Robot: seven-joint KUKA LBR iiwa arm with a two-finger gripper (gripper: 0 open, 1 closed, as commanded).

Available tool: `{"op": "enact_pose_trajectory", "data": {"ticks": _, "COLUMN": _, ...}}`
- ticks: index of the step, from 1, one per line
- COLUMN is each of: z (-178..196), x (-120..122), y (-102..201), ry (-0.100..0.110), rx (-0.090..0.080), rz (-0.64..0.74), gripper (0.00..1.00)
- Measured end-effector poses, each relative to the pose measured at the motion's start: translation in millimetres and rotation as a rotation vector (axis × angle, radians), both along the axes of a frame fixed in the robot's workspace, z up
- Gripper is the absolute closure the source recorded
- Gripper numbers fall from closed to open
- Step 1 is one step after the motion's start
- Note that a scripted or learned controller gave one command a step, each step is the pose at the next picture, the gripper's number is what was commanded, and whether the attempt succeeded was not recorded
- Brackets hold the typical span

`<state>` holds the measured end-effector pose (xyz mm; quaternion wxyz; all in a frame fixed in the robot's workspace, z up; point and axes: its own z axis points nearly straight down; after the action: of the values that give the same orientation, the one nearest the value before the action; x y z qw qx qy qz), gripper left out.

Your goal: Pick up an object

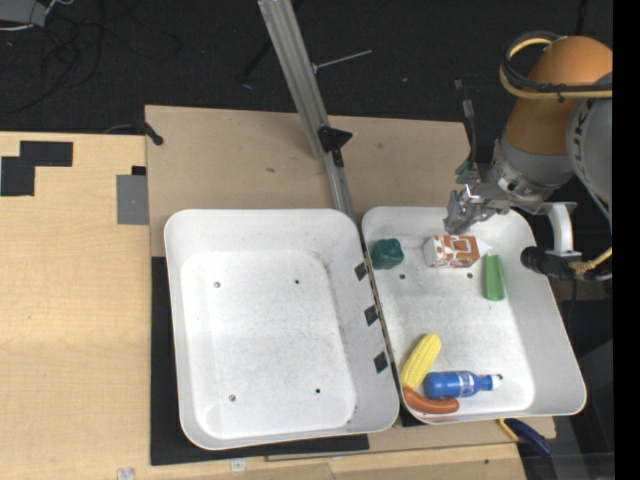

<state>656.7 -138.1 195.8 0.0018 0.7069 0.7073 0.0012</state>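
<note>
Boxy white-and-orange carton (453,251) beneath metal gripper (463,215)

The arm (560,98) was cut off by the right side of the picture, so its base and most of its body could not be seen. The pincer (462,214) was small and dark, and its tips merged with the top of the small carton (452,251) just under it; whether they touched it could not be told. The print on the carton was too small to read. The orange sausage (432,404) was partly hidden under the blue bottle (458,384) and the corn cob (420,360). The bench (240,158) was hidden under both bins.
</note>
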Motion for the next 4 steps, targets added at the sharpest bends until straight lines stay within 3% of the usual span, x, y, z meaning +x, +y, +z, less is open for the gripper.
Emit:
{"op": "enact_pose_trajectory", "data": {"ticks": 1, "z": 63, "x": 7, "y": 0, "ry": -0.002, "rx": 0.000, "rz": 0.002, "gripper": 1.00}}
{"op": "enact_pose_trajectory", "data": {"ticks": 2, "z": 93, "x": 7, "y": -1, "ry": 0.002, "rx": 0.000, "rz": 0.002, "gripper": 1.00}}
{"op": "enact_pose_trajectory", "data": {"ticks": 4, "z": 80, "x": -45, "y": 74, "ry": 0.009, "rx": 0.003, "rz": 0.002, "gripper": 1.00}}
